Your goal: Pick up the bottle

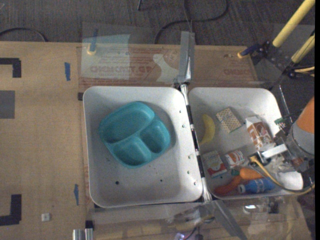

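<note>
The bottle [256, 186] lies on its side near the front edge of the right bin [235, 95], just below the pincer [272, 156], whose state I cannot tell.

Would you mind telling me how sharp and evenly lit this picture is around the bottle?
Camera view: soft overall; the bottle shows little label detail; the arm is blurred at the right edge; the right bin looks bright, slightly washed out.
</note>
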`<state>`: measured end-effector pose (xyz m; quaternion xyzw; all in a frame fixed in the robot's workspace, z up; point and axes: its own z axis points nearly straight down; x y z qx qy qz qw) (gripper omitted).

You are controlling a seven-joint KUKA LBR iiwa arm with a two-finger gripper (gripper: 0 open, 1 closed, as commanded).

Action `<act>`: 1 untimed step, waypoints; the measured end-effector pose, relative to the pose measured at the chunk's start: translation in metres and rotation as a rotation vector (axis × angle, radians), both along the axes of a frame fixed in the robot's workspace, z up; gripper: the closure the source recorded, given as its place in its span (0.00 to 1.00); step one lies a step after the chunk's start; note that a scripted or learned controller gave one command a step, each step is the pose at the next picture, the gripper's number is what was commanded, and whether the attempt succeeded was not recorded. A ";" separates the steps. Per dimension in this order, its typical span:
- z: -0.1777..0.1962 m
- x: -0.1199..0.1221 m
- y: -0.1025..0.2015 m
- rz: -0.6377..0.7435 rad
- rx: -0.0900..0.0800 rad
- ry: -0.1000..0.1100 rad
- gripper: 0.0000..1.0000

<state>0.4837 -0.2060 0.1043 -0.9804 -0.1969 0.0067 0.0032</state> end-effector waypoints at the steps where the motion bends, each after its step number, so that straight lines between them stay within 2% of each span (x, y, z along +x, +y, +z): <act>1: 0.006 0.000 -0.002 0.001 0.002 0.006 1.00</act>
